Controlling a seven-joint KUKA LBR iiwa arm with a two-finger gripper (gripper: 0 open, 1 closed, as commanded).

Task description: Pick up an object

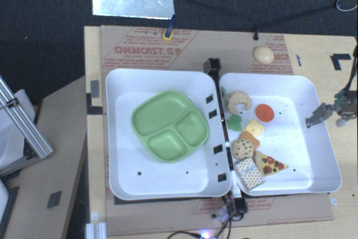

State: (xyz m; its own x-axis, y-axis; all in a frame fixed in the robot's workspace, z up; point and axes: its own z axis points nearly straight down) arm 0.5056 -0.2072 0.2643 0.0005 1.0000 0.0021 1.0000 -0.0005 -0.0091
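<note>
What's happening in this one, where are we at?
A robot arm reaches in from the right, with its hand over the right edge of the right bin, not touching any item. Toy food sits in the left part of that bin: a croissant, a tomato slice, a cookie, a pizza slice and a few smaller pieces. The left bin holds a green divided plate. No pick has been made.

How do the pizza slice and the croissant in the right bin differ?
The pizza slice is a flat triangle with red dots; the croissant is a curved, puffy tan crescent. The pizza slice lies near the bin's front, the croissant toward the back by the divider. Both are toy foods in the right bin.
</note>
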